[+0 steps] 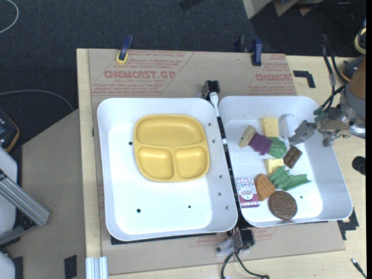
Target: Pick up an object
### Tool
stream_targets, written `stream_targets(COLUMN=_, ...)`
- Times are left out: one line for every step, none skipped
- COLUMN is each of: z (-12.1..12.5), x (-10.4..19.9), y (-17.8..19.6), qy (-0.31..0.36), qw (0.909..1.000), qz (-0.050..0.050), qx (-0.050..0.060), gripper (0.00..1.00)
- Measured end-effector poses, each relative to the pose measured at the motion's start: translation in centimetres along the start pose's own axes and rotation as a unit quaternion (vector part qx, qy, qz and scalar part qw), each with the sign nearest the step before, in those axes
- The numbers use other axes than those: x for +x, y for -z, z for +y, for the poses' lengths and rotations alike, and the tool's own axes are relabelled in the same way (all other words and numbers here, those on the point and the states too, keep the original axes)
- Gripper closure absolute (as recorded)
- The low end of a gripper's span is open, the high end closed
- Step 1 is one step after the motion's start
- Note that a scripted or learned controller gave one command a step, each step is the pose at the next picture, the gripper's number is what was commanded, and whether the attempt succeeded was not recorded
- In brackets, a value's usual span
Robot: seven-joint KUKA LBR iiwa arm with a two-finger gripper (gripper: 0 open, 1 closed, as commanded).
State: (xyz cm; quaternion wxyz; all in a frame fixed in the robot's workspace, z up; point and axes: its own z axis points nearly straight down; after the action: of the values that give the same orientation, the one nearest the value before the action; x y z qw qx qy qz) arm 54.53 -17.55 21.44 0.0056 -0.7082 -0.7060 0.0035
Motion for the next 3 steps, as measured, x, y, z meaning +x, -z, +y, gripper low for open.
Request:
stream_targets(z=0.3, x=0.0, y=0.7, qy=0.002, qw=1.0, qz=-0.001, qx=-0.006, gripper=0.0)
stream_targets(z=0.4, x=0.8, y=-5.4, qy=0.002, qw=1.0, qz=0.0, qx=-0.003, gripper=0.0)
stream_targets(z=0.5, x=0.6, y=-11.6, qy=0.001, qw=1.0, qz=0.0, qx=-0.005, gripper=0.0)
